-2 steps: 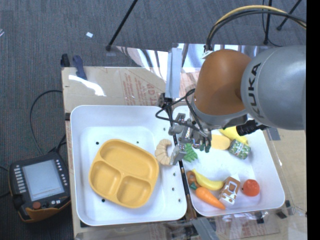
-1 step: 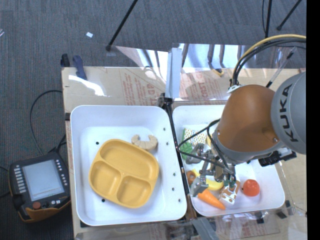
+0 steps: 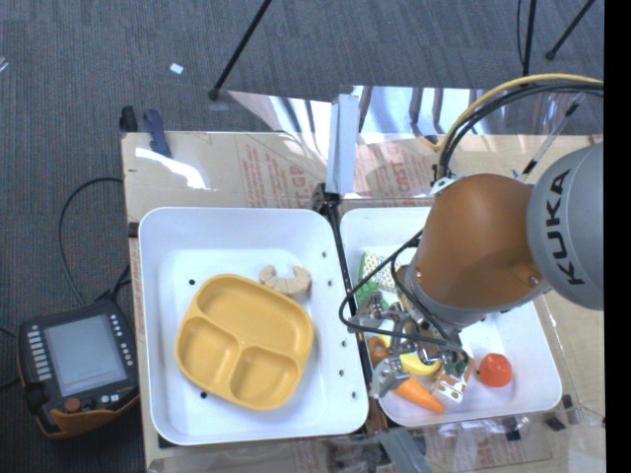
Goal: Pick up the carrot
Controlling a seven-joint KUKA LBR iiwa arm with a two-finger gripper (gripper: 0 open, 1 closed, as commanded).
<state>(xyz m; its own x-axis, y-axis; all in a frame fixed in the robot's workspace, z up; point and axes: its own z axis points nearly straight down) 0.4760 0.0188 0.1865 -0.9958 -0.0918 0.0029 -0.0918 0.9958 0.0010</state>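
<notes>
Camera view: carrot (image 3: 421,395) lies slanted, tip pointing lower right.

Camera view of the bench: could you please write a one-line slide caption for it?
KUKA arm's hand lowered over the carrot in the right bin; yellow divided plate in the left bin.

Grey arm (image 3: 577,230) from the right, orange-banded wrist (image 3: 478,244) bent steeply downward.

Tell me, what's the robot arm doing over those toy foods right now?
Tool low in the right bin, grip unclear. Carrot lying just below it, not lifted. Yellow toy and red ball crowd close.
</notes>
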